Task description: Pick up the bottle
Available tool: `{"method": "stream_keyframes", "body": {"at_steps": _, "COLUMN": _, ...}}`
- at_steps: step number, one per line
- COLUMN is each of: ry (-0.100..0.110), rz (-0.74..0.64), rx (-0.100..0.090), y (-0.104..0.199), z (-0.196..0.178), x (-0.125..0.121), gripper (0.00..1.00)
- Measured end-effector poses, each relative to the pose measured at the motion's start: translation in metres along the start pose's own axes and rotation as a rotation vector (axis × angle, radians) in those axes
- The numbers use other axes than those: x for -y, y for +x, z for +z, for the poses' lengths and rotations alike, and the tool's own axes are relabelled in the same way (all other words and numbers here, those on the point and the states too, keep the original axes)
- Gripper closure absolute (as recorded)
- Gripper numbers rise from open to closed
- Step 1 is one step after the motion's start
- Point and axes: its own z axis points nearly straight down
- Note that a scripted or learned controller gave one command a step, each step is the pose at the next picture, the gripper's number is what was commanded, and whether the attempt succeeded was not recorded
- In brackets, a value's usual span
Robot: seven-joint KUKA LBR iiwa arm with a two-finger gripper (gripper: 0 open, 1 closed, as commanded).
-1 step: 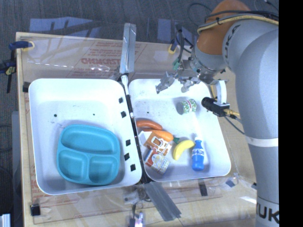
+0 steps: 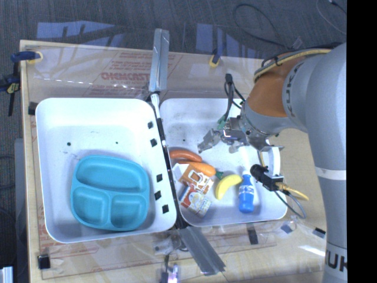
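Note:
The bottle [image 2: 247,196] is small and blue with a white label and lies near the front right of the right bin [image 2: 188,114]. A yellow banana [image 2: 226,186] rests just to its left. My gripper [image 2: 221,144] hangs over the middle of the right bin, up and to the left of the bottle and apart from it. Its fingers [image 2: 207,141] are spread open with nothing between them. The grey arm with its orange band [image 2: 268,96] comes in from the right.
Two orange sausage-like pieces [image 2: 187,155] and a printed snack packet [image 2: 194,194] lie left of the banana. A black connector [image 2: 264,177] on the arm sits close above the bottle's right. The left bin [image 2: 88,114] holds a blue divided tray [image 2: 110,191].

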Motion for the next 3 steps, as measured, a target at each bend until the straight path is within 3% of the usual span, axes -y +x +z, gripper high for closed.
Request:
{"method": "stream_keyframes", "body": {"at_steps": 1, "ry": -0.001, "rz": 0.073, "rx": -0.001, "y": -0.021, "z": -0.037, "x": 0.057, "gripper": 0.0}}
{"method": "stream_keyframes", "body": {"at_steps": 2, "ry": -0.002, "rz": 0.033, "rx": -0.001, "y": -0.022, "z": -0.063, "x": 0.097, "gripper": 0.0}}
{"method": "stream_keyframes", "body": {"at_steps": 3, "ry": -0.003, "rz": 0.088, "rx": 0.0, "y": -0.027, "z": -0.06, "x": 0.097, "gripper": 0.0}}
